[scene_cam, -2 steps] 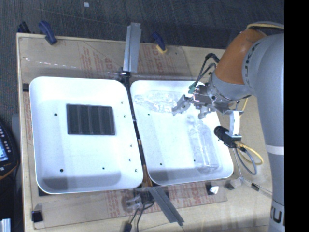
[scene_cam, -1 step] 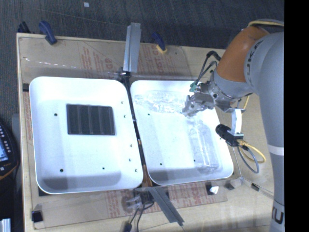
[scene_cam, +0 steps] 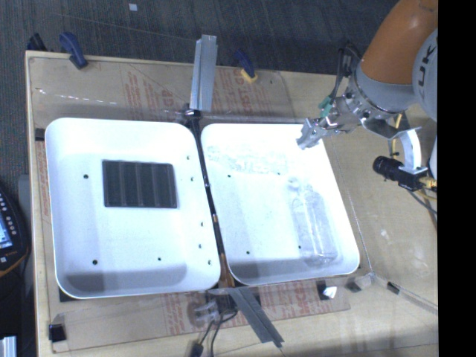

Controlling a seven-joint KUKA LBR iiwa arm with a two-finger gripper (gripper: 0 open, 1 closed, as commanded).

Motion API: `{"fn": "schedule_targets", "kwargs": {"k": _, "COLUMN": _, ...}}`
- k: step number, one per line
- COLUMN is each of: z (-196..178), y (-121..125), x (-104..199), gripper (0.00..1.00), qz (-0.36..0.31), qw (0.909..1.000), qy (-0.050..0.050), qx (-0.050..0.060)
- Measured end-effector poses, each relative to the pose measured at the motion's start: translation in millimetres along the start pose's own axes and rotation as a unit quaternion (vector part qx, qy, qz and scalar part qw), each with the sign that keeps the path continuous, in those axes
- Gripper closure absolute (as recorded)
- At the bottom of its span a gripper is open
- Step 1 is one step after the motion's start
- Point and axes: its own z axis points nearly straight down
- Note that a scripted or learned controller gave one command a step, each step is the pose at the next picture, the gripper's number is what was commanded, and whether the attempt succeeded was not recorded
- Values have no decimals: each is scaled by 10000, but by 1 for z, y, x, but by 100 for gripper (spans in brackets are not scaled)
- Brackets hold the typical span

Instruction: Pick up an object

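A clear plastic bottle (scene_cam: 313, 224) lies lengthwise in the right bin (scene_cam: 249, 262), near its right wall, cap end toward the back. In the left bin (scene_cam: 74, 266) a dark grey ribbed rectangular block (scene_cam: 140, 184) lies flat, left of centre. My gripper (scene_cam: 310, 134) hangs over the right bin's back right corner, well behind the bottle, with nothing seen between its fingers. The grey arm with its orange band (scene_cam: 394, 32) comes in from the upper right.
A grey metal bar (scene_cam: 203, 73) stands upright behind the seam between the bins. Blue clamps (scene_cam: 74, 50) grip the bench's back edge. A black cable connector (scene_cam: 394, 171) juts out right of the right bin. A bracket (scene_cam: 253, 314) lies at the front.
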Motion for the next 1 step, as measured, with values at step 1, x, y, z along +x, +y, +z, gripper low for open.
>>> {"fn": "schedule_targets", "kwargs": {"k": 1, "z": 0, "y": 0, "x": 0, "gripper": 0, "qz": -1, "qw": 10000, "qy": 2, "qx": 2}}
